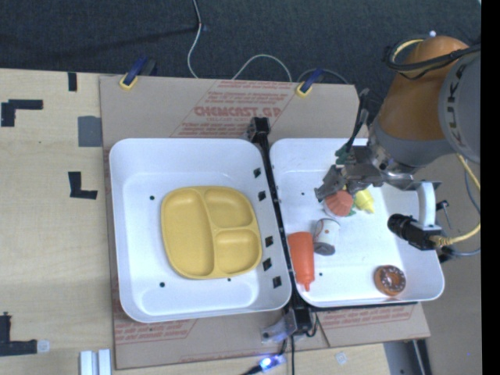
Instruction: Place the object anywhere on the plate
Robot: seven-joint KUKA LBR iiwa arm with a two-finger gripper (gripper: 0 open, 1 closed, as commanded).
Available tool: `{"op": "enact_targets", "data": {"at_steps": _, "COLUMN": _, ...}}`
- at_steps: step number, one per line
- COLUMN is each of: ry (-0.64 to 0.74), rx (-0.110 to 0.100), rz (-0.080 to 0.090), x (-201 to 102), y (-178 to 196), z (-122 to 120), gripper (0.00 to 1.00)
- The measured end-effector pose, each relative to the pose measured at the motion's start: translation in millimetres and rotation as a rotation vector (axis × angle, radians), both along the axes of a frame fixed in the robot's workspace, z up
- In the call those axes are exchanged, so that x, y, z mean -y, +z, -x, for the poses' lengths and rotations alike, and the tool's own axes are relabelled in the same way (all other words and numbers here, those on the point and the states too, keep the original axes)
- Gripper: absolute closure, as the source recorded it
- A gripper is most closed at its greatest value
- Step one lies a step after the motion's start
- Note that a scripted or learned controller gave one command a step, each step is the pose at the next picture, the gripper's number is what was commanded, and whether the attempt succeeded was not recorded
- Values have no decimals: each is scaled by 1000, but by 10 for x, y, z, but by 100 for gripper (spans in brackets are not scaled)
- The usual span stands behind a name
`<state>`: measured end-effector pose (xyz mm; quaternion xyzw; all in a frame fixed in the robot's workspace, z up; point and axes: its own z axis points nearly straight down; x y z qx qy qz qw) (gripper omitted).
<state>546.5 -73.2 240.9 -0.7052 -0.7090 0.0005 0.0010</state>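
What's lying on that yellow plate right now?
The plate has three compartments, all showing bare yellow. The carrot, donut and other toys lie in the right bin. Nothing covers the plate.

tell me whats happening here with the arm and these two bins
The arm's gripper is down in the right bin, right over a small reddish-orange object with a yellow piece beside it. A carrot-like orange toy, a small grey-white item and a brown donut-like piece also lie in that bin. The yellow divided plate sits in the left bin with nothing on it yet.
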Motion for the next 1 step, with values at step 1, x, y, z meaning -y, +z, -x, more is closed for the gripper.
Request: {"op": "enact_targets", "data": {"at_steps": 1, "ry": 0, "rx": -1, "rz": 1, "x": -523, "y": -144, "z": -97, "gripper": 100}}
